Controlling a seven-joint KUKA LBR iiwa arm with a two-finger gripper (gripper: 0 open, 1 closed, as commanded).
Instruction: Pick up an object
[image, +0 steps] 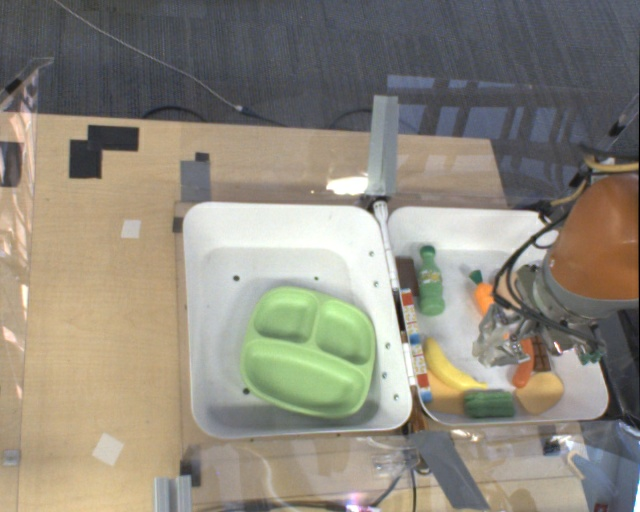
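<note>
The right bin (455, 228) holds several toy foods. A green bottle (431, 282) lies near its left wall, and a small orange piece (484, 296) is to the bottle's right. A yellow banana (447, 367) lies along the front left, with a dark green block (488, 403) and a tan lump (541, 393) at the front edge. My gripper (503, 345) hangs low over the bin's middle, just right of the banana and below the orange piece. A red-orange piece (522, 376) sits right beside it. The wrist hides what lies under the gripper.
The left bin (200, 300) holds a light green divided plate (310, 350) near its front. A divider wall (395, 300) separates the two bins. The arm's orange band (600, 245) looms over the right bin's far right side, with cables around it.
</note>
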